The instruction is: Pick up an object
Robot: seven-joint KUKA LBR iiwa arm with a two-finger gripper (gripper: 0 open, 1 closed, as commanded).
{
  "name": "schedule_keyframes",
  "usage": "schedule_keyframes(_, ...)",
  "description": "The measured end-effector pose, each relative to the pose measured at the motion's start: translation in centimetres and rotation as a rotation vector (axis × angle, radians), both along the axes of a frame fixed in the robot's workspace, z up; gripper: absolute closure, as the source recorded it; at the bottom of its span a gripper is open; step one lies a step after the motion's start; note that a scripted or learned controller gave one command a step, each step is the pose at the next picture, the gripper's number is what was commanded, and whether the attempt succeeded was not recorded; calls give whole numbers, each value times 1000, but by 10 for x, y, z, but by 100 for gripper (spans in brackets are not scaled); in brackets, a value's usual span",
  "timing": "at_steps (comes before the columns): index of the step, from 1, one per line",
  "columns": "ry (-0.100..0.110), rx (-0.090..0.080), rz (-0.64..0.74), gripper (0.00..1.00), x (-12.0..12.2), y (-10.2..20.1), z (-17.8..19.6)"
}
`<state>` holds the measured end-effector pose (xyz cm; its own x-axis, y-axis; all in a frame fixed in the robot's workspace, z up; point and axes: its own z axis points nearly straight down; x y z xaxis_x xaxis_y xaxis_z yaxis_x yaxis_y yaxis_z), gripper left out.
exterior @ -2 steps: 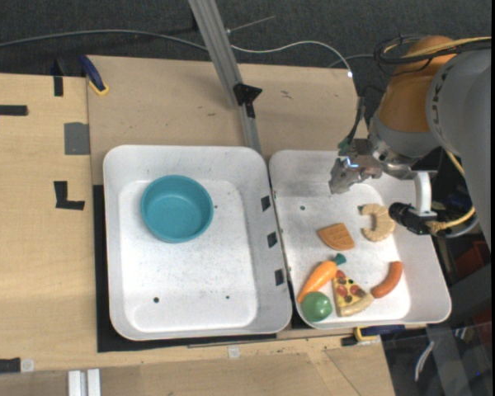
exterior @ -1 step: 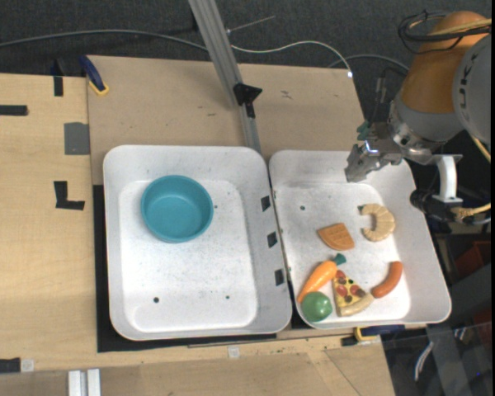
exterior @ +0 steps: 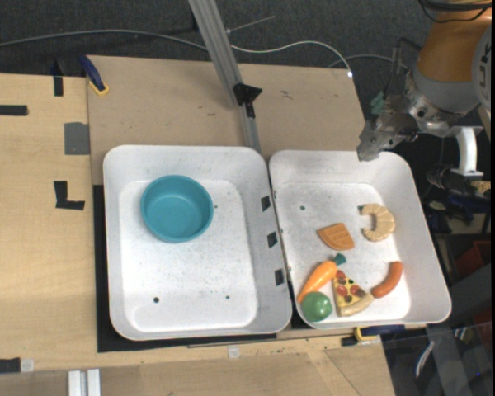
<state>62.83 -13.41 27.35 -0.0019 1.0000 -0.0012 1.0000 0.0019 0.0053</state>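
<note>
- The grey arm with the orange band (exterior: 454, 44) enters from the right, and its dark two-finger gripper (exterior: 371, 147) hangs over the far rim of the right shallow white bin (exterior: 412, 190), near that bin's far right corner.
- Whether the gripper is open or closed I cannot tell; nothing is visible between its tips.
- All the toy foods lie in the right bin, well apart from the gripper, in the half of the bin nearer the camera.
- An orange plastic carrot with a green top (exterior: 318, 275) lies slantwise, its long axis running from the bin's near left toward its middle, leafy end up toward the middle.
- A round green plastic ball-shaped fruit (exterior: 316, 306) sits just beside the carrot's narrow end, toward the bin's near rim.
- A toy pizza slice with red dots (exterior: 350, 293) lies touching or just beside the carrot on its right, with one end toward the bin's near right.
- A red-orange toy sausage (exterior: 388, 280) lies further right, slightly curved, long axis slanting up toward the bin's right wall.
- A tan wedge-shaped toy bread piece (exterior: 337, 236) sits near the bin's middle.
- A pale curved toy croissant (exterior: 378, 222) lies to its right, its open side facing left.
- A round teal plastic bowl (exterior: 176, 208) stands upright in the left white bin (exterior: 124, 287), which adjoins the right bin's left wall.
</note>
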Motion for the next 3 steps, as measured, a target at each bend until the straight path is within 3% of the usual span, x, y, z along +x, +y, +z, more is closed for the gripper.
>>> schedule_keyframes(3,10,2,4,100,-69,150,-37)
